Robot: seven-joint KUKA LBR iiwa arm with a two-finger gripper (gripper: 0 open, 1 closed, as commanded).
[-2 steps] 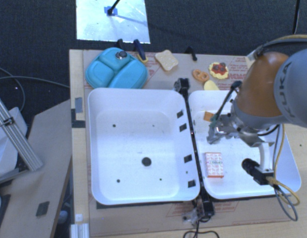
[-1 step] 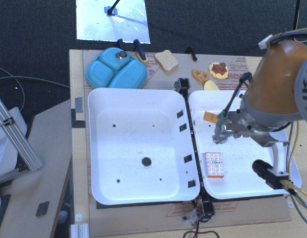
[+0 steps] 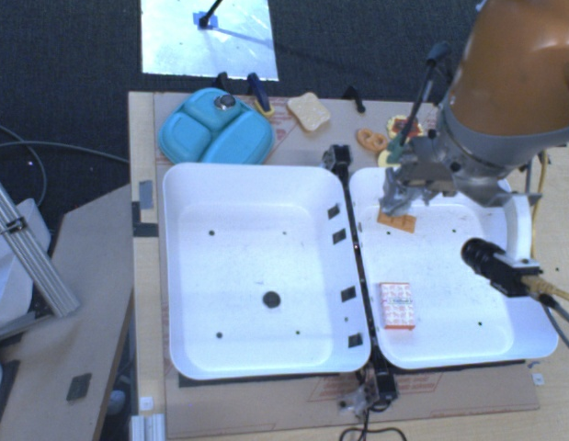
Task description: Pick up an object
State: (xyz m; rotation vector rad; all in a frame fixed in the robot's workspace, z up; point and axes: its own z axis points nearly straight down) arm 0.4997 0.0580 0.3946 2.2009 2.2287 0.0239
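The gripper (image 3: 397, 202) (finger state can't be told) hangs over an orange cracker (image 3: 397, 220); no writing legible.

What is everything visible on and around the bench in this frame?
bins: 2, white, side by side on the bench
dark disc: 1, left bin floor
orange piece: 1, right bin, under the gripper
small box: 1, red and white, right bin, near the front
blue dish: 1, behind the left bin
toast slice: 1, tan, behind the bins
pretzel: 1, orange, behind the right bin
arm: 1, grey with orange band
gripper: 1, over the orange piece
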